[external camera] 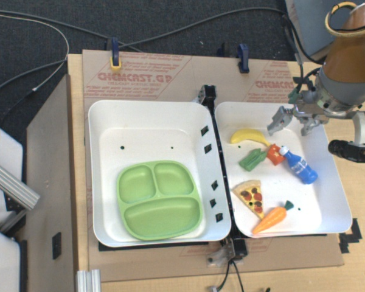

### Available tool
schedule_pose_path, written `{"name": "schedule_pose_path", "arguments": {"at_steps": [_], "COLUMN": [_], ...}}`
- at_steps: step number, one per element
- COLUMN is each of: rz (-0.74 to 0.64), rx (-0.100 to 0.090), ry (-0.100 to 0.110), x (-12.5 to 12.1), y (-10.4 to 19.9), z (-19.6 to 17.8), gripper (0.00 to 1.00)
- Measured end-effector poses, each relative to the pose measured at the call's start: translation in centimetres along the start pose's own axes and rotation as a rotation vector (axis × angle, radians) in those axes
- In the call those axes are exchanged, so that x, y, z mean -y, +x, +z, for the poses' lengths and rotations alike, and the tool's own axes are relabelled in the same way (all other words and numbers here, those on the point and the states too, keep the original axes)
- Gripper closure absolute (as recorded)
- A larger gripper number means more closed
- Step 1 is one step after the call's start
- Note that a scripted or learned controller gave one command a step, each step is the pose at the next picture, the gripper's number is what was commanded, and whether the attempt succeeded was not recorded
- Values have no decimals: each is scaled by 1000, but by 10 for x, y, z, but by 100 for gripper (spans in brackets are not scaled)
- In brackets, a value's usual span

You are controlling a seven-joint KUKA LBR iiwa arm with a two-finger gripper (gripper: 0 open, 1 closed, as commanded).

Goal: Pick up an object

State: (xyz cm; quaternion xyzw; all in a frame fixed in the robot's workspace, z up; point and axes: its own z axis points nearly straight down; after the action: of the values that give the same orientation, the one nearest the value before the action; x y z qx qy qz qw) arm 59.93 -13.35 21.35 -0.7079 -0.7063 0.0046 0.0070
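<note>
The right bin (pixel 328 181) holds several toys. A yellow banana (pixel 249 137) lies near the bin's back left, with a green piece (pixel 253 159) just in front of it. A blue bottle (pixel 301 167) with a red-orange cap end (pixel 275 155) lies in the middle. A pizza slice (pixel 250 196) and a carrot (pixel 271 219) lie near the front. My gripper (pixel 293 124) hangs over the bin's back part, right of the banana and above the bottle. It is open, with nothing between its fingers.
The left bin (pixel 103 163) carries a green divided plate (pixel 160 198) in its front half. A black clip strip (pixel 212 157) runs along the seam between the bins. The arm's orange band (pixel 350 53) rises at the right.
</note>
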Motion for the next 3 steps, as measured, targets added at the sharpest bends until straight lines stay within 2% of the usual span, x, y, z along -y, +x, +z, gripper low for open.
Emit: {"name": "schedule_pose_path", "arguments": {"at_steps": [1, 2, 3], "rz": [-3, -2, -1], "rx": [2, 2, 2], "ry": [-15, -10, -10], "x": [-3, -4, 4], "y": [0, -3, -5], "z": [-9, 35, 94], "gripper": [0, 0, 0]}}
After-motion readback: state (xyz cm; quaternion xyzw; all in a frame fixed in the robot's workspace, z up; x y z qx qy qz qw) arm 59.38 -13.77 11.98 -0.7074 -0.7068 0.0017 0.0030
